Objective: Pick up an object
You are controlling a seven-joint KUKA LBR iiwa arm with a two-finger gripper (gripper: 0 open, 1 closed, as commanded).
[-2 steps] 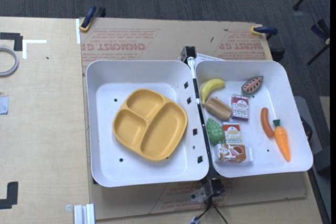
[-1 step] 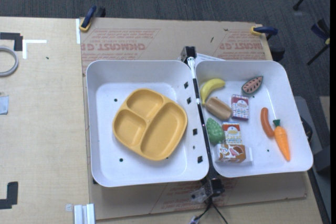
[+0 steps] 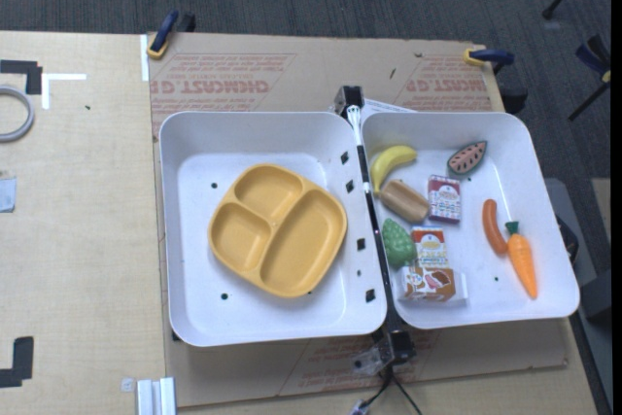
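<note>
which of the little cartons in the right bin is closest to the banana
The small maroon carton, just right of the hot dog bun and below the banana. The other cartons lie lower in the right bin, beside the green toy.

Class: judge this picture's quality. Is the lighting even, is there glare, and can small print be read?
Camera view: lighting is even and soft, with faint shadows inside the left bin; no strong glare on the yellow plate; print on the small cartons is too blurred to read.

Fixed overhead camera, slanted down, both bins (image 3: 175, 209) framed
</note>
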